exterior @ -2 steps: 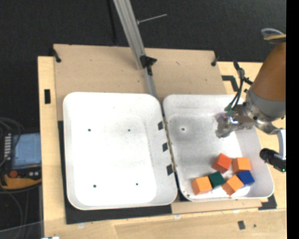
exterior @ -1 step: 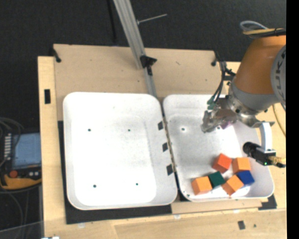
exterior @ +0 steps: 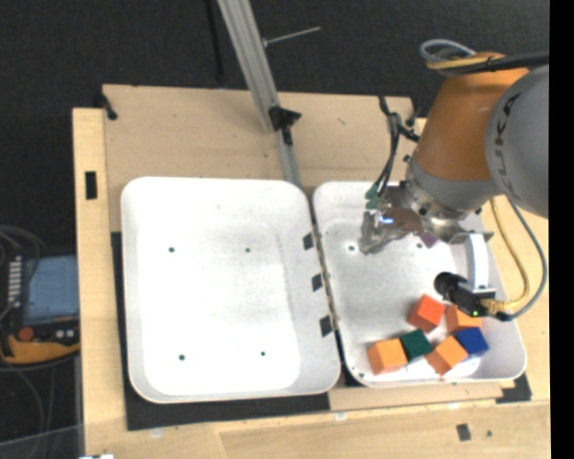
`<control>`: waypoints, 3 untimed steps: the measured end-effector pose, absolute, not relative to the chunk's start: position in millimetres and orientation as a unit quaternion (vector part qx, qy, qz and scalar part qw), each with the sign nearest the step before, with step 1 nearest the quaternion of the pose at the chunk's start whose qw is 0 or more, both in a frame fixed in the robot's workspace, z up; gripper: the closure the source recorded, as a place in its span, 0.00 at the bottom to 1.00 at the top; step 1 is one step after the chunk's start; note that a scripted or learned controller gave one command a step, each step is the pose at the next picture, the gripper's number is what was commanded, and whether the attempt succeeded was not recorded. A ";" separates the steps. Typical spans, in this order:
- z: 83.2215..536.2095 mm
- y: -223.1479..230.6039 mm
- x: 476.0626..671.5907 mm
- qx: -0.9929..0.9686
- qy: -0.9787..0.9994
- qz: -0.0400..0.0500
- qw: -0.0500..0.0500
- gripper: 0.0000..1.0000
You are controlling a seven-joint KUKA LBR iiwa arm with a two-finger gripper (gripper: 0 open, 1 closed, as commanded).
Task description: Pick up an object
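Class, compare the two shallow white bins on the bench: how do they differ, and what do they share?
The left white bin shows bare floor with dark dots; the right white bin holds small coloured blocks in its near corner. The robot's hand is over the right bin, not the left. Both are shallow, white and rounded.

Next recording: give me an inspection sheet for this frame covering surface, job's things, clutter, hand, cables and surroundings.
Surface: wooden bench bearing a left bin and a right bin, side by side.
Job's things: orange blocks, a green block and a blue block, clustered in the right bin's near right corner.
Clutter: nothing seen.
Hand: hand over the right bin's far left part, away from the blocks; finger state unclear.
Cables: yellow cables beside the arm; dark cables left of the bench.
Surroundings: metal pole, blue device, dark floor.
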State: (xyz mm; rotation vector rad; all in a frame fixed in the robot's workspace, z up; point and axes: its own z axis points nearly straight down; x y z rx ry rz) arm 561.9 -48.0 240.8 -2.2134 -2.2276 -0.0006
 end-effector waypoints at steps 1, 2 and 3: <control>248.7 5.4 567.0 -0.704 -0.710 -0.001 0.000 1.00; 234.8 51.2 576.6 -0.705 -0.709 0.000 -0.001 1.00; 239.3 94.7 583.5 -0.704 -0.710 -0.001 0.000 1.00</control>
